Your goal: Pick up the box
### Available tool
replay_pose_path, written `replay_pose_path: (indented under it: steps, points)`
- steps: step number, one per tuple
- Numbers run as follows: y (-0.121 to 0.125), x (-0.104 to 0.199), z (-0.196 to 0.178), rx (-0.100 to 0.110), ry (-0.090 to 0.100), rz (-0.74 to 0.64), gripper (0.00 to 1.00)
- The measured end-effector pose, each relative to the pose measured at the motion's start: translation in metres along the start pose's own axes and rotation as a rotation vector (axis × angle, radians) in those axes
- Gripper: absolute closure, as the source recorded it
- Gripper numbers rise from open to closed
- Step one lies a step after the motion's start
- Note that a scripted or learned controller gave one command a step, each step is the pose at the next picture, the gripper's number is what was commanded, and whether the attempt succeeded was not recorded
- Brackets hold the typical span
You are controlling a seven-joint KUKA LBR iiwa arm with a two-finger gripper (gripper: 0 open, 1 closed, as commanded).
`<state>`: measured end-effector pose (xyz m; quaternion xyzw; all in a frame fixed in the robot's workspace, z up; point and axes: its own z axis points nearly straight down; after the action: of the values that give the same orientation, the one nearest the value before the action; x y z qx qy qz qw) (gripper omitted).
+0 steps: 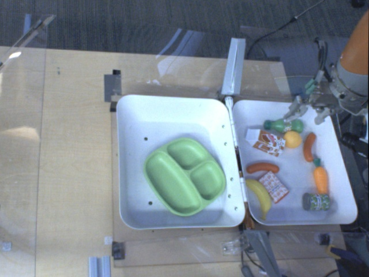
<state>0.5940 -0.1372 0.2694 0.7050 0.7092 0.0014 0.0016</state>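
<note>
A small red and white box (pixel 268 143) lies flat in the right bin (pixel 340 172), near its back left, with a white flap toward the bin's divider. A second, pink patterned box (pixel 273 187) lies closer to the front, beside a banana. My gripper (pixel 308 109) hangs over the bin's back edge, to the right of and behind the red and white box. It is open, with its fingers (pixel 296 106) spread and nothing between them. It touches neither box.
A green bottle (pixel 283 124) and a lemon (pixel 293 139) lie just below the gripper. The right bin also holds two sausages (pixel 309 146), a carrot (pixel 320 179), a can (pixel 316 201) and a banana (pixel 259 195). A green divided plate (pixel 184 175) sits in the left bin (pixel 132 154).
</note>
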Motion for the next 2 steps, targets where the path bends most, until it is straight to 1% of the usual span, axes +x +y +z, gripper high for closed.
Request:
replay_pose_path:
  steps: [1,2]
  points:
    - [-0.091,-0.02,0.139,0.002,0.0,0.023,0.0]
    - [-0.103,0.029,0.174,-0.011,-0.006,-0.045,0.0]
